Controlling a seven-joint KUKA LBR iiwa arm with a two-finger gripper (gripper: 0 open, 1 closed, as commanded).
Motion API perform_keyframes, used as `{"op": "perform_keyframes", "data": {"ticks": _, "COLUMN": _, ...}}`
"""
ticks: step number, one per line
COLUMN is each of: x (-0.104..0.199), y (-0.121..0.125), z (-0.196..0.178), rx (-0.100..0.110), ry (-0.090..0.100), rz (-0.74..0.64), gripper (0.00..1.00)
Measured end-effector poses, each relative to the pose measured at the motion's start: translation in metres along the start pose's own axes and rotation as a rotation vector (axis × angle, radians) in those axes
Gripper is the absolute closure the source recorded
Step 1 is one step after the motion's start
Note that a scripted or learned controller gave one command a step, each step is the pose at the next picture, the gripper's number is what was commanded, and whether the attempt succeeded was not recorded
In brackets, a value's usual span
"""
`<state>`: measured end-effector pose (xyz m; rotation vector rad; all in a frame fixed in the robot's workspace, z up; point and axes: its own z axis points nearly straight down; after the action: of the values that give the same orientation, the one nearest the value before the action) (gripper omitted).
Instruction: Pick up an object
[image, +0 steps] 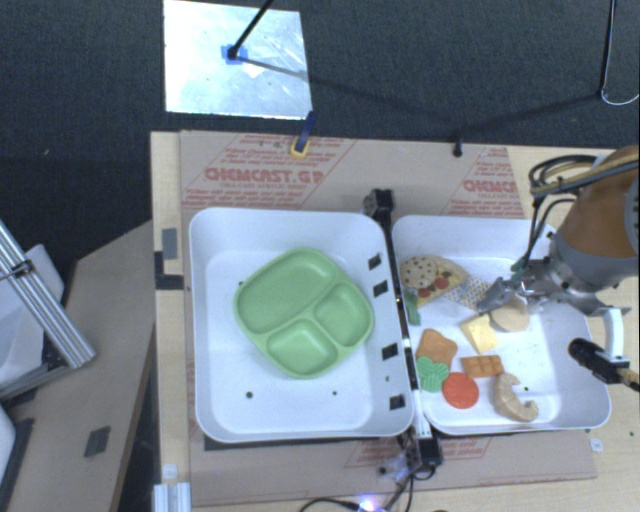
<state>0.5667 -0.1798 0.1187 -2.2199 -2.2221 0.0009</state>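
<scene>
The right bin (570, 405) holds several toy foods: a pizza slice (428, 275), a yellow cheese wedge (480, 333), an orange cracker (482, 365), a red tomato slice (460, 391), a green leafy piece (432, 374), a tan croissant (514, 398) and a pale round piece (511, 319). My gripper (500, 294) reaches in from the right and sits low over the bin, just above and left of the pale round piece, beside the pizza slice. Nothing is visibly held.
The left bin (215, 400) carries a green divided plate (305, 312). A black divider with clips (395, 300) runs between the bins. The grey and orange arm (600, 235) covers the right bin's far right corner. A black part (598, 360) juts over its right rim.
</scene>
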Motion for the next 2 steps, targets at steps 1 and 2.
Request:
{"op": "perform_keyframes", "data": {"ticks": 1, "x": 0.001, "y": 0.000, "z": 0.036, "rx": 0.000, "ry": 0.000, "rz": 0.000, "gripper": 0.00}}
{"op": "perform_keyframes", "data": {"ticks": 2, "x": 0.000, "y": 0.002, "z": 0.023, "rx": -0.006, "ry": -0.002, "rz": 0.000, "gripper": 1.00}}
